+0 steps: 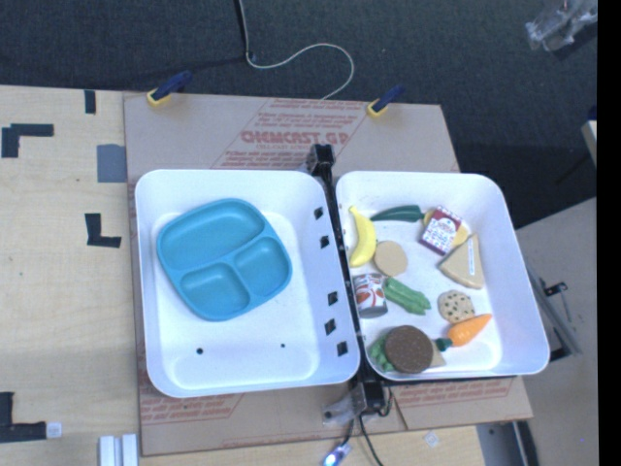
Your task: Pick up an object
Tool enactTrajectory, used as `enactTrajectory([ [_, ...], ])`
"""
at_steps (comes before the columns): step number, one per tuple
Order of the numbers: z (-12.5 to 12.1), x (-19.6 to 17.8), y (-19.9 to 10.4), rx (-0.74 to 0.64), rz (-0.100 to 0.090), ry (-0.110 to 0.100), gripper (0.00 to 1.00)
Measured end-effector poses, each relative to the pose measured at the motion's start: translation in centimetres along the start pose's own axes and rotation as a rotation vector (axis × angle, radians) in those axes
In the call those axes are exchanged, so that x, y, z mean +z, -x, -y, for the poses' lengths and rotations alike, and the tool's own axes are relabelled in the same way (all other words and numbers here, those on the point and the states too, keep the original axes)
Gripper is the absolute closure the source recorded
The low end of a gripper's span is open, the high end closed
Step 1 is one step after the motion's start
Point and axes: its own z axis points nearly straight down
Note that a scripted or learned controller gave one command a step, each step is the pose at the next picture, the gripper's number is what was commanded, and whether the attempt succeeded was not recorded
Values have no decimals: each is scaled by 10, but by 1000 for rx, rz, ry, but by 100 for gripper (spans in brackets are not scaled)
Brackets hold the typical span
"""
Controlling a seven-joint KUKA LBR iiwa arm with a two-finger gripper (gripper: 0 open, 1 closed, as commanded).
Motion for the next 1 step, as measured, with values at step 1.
enactTrajectory([
  [1,0,-10,0,-1,0,0,100],
])
